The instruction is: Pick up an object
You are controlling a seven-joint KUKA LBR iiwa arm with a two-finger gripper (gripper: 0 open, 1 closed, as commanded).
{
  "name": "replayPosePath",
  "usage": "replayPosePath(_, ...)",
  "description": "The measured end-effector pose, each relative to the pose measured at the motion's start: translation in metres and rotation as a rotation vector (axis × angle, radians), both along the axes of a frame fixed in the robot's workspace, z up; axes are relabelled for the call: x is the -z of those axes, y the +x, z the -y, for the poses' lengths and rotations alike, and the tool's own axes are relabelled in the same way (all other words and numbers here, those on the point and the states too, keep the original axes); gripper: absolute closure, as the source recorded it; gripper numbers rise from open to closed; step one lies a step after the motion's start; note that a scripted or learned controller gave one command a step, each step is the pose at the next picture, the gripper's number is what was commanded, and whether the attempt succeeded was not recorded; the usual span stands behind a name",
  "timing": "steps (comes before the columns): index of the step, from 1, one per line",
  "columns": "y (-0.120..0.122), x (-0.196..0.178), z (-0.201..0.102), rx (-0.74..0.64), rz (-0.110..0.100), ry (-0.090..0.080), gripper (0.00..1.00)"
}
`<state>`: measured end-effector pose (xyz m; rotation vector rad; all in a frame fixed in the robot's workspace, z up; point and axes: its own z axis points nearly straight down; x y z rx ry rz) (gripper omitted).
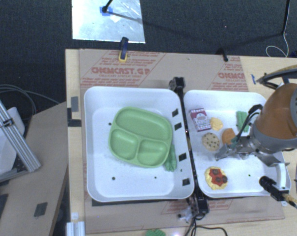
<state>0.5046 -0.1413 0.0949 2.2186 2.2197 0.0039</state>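
The green divided plate [140, 136] sits in the left bin [96, 132], well away from the action. Over in the right bin [246, 183], taking the chocolate-chip cookie [211, 141] as the mark: a red-and-white packet [200, 119] lies above it, a toy pizza [216, 177] below it, and the gripper [226, 153] hangs just to its right and a little lower. The cookie looks the nearest target, lying up-left of the gripper. How the gripper is set I cannot tell.

Your grey KUKA arm with its orange wrist band [284, 114] enters from three o'clock, bent downward. Its dark two-finger gripper [226, 153] points toward nine o'clock, held low; it looks tilted, though shadow blurs it.
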Motion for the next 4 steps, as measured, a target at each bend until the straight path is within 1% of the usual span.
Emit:
replayPosePath(1,0.125,0.008,0.021,-0.007,0.01,-0.004,0.0)
replayPosePath(2,0.073,0.011,0.023,0.0,-0.006,0.001,0.0)
replayPosePath(3,0.075,0.0,0.023,-0.002,0.0,0.0,1.0)
replayPosePath(4,0.094,-0.115,-0.045,-0.01,0.008,0.001,1.0)
